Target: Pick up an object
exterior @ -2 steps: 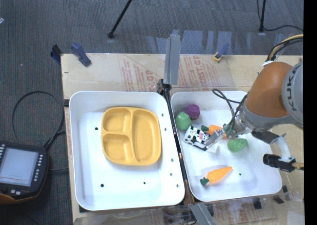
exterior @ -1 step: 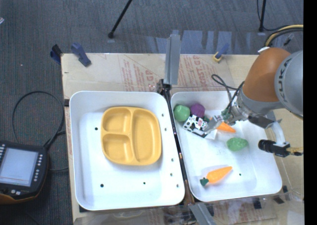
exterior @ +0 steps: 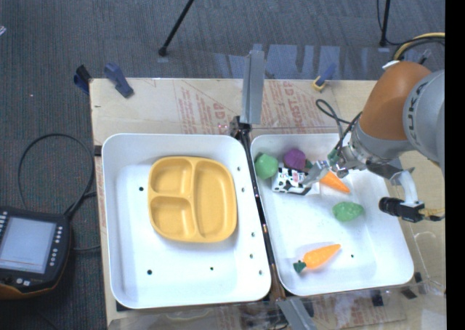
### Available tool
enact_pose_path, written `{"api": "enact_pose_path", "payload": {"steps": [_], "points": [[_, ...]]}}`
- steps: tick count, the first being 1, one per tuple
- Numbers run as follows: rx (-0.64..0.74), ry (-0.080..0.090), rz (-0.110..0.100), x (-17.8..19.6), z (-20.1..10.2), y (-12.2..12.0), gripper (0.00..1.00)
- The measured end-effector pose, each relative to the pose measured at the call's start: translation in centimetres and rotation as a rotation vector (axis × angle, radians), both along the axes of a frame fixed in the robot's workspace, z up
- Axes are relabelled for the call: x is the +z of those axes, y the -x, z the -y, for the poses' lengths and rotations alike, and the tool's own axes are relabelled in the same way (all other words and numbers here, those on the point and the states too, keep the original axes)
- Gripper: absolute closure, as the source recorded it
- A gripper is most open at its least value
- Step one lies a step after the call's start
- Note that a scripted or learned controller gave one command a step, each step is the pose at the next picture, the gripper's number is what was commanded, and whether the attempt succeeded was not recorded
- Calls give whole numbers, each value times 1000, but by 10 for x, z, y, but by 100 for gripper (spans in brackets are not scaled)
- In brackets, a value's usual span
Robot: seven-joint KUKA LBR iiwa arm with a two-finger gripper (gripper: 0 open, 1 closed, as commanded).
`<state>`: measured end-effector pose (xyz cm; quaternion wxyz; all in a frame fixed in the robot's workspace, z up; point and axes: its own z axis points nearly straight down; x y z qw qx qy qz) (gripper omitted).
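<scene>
Reaching in from the right of the frame, grey arm (exterior: 407,114) with orange band, its hand (exterior: 325,168) low over the upper middle of the right bin (exterior: 392,252). Fingers thin and dark against the clutter, too small to make out; cannot tell whether spread or closed, nor whether anything sits between them. Just beside the hand, to its right, an orange wedge-shaped piece (exterior: 336,182); contact with the hand cannot be told. To the left of the hand, a black-and-white patterned block (exterior: 292,180), with a purple lump (exterior: 294,158) just above it and a green ball (exterior: 266,166) at the bin's upper left corner. Lower and to the right, a green leafy toy (exterior: 348,211), apart from the rest. Near the bin's lower middle, a toy carrot (exterior: 321,256) lying on its side, green top pointing left. Filling the left of the worktop (exterior: 174,99), the left bin (exterior: 123,263) with a yellow divided plate (exterior: 193,198) of 3 compartments at its centre. At the lower left of the frame, off the worktop, a control pendant (exterior: 29,245) with a grey screen and a black cable looping upward.
</scene>
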<state>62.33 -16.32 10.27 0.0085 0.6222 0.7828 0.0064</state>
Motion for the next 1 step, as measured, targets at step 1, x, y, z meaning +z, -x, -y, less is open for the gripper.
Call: {"api": "enact_pose_path", "payload": {"steps": [1], "points": [[-1,5,7,13,2,-2,100]]}}
